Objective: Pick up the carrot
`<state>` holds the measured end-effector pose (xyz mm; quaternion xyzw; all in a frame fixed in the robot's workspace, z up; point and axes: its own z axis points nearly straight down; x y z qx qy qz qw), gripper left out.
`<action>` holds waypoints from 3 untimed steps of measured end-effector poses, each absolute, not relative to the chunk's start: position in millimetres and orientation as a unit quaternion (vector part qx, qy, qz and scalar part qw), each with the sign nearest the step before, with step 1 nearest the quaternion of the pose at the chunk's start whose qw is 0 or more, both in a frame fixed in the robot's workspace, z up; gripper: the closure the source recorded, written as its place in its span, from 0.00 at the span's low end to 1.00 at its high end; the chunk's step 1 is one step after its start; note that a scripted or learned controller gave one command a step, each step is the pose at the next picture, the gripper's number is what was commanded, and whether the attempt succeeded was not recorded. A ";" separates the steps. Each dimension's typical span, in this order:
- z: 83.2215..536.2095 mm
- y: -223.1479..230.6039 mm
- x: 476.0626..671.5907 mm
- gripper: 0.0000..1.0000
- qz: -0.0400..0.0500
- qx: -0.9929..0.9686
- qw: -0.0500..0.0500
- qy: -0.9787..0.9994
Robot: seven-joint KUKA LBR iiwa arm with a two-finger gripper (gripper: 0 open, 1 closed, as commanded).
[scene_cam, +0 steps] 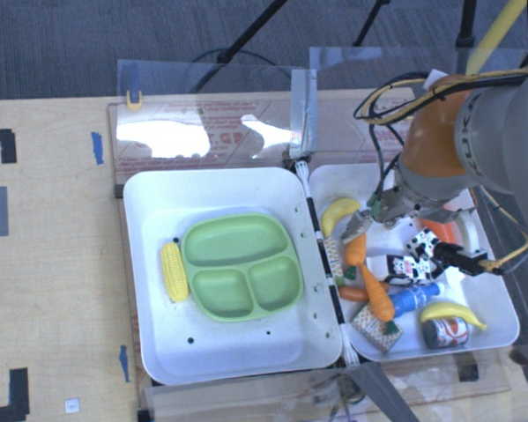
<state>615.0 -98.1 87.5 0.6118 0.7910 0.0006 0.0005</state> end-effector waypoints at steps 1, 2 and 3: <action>185.2 -68.1 650.5 0.00 0.000 0.714 0.001 0.700; 91.2 -95.7 624.7 0.00 0.000 0.739 0.001 0.674; 86.6 -91.2 592.6 0.00 0.001 0.668 0.000 0.744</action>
